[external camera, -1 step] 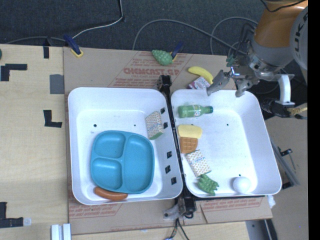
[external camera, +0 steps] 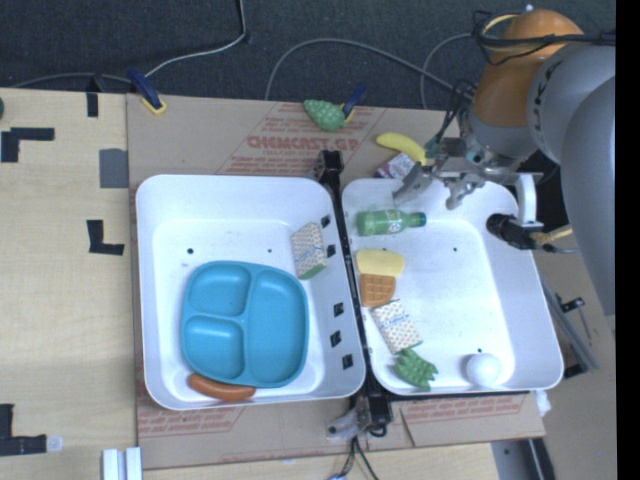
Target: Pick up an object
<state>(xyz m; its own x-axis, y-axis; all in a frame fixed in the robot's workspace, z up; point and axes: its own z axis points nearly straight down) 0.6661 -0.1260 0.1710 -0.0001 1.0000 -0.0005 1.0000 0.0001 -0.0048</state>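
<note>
In the camera view the claw (external camera: 432,180) hangs released, fingers spread, at the right-hand white bin's (external camera: 520,298) far rim just above the lying green plastic bottle (external camera: 390,222), so I judge it should centre over that bottle, straddle its narrow width, descend, then clench.

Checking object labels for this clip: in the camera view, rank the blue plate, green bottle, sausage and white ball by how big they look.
Largest to smallest:
1. blue plate
2. green bottle and sausage, too alike in length to rank
3. white ball
</note>
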